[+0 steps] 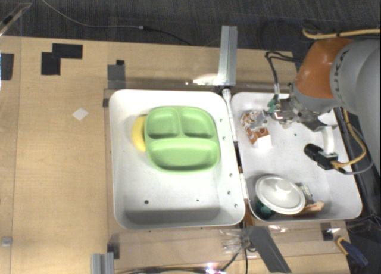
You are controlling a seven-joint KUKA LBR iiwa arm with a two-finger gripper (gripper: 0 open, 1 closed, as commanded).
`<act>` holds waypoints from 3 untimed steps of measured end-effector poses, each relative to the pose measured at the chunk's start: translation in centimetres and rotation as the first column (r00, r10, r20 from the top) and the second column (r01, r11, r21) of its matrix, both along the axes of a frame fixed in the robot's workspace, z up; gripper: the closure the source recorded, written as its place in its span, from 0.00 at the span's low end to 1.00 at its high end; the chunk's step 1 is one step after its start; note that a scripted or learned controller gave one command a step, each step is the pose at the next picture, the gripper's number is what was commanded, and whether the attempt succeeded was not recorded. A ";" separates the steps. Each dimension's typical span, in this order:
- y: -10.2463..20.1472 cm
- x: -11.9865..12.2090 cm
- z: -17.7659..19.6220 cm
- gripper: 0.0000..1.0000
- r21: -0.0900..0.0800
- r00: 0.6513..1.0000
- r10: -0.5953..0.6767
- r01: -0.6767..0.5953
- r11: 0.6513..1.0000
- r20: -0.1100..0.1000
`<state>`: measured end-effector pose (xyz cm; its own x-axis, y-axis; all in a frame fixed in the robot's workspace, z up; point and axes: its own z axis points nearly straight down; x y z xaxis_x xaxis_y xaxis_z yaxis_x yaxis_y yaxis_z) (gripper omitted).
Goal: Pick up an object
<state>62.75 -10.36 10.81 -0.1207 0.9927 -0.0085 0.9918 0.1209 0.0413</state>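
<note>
Centrally, glossy green sectioned tray (180, 137)

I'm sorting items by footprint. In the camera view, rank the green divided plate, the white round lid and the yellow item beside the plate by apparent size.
1. green divided plate
2. white round lid
3. yellow item, though the plate partly hides it, so its full size is unsure.

Robotics lab, wooden bench (53, 165), two white bins (172, 210), cables, metal brackets (228, 52)
</note>
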 end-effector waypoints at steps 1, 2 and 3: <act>1.1 4.9 -0.1 0.00 -0.004 0.991 0.129 -0.129 0.992 -0.022; 1.2 3.9 -0.1 0.00 -0.008 0.995 0.102 -0.102 0.995 0.004; 1.3 1.5 0.1 0.00 -0.018 0.944 0.329 -0.329 0.944 0.010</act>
<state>64.29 -9.05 10.90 -0.4401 0.8975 -0.0279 0.8962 0.4410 0.0486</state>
